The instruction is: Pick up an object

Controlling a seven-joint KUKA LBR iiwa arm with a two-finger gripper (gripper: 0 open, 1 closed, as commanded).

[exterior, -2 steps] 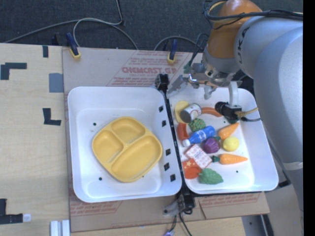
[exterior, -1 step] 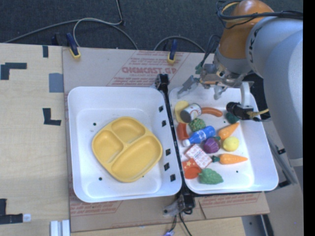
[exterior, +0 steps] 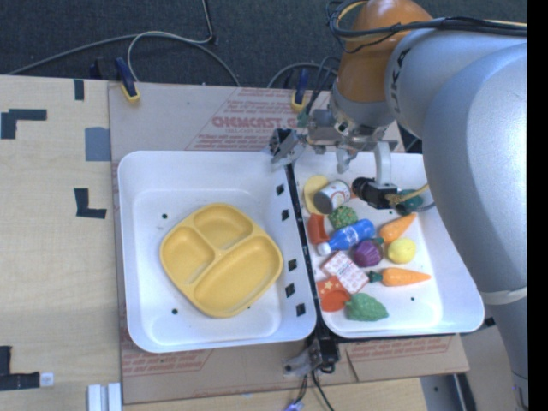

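From where I stand the two white bins sit side by side on a cardboard sheet, their inner rims pressed together along a dark seam that runs down the middle. The left bin [exterior: 137,229] carries a yellow divided plate [exterior: 221,258], lying slightly skewed toward the centre, with a broad margin of bare white floor around it on the far, left and near sides. The right bin [exterior: 458,302] is crowded: near its far end a small grey can [exterior: 328,199] lies against a pale yellow piece, with a green broccoli bit [exterior: 343,217] just below it, then a blue bottle [exterior: 348,235], a purple toy vegetable [exterior: 367,253], a yellow lemon [exterior: 402,250], two orange carrots [exterior: 397,227], one nearer me than the other, a white-and-red packet [exterior: 344,271], a red piece by the seam and a green leafy lump [exterior: 366,307] closest to me. These things touch or nearly touch one another, and the free floor in that bin lies mostly along its right wall and near corner. The gripper [exterior: 360,163] hangs over the far end of the right bin, just above the can and close to the seam, with the orange-banded wrist and the grey arm bulking over the bin's right side. I cannot tell from here whether it is open or closed, nor make out anything held in it.
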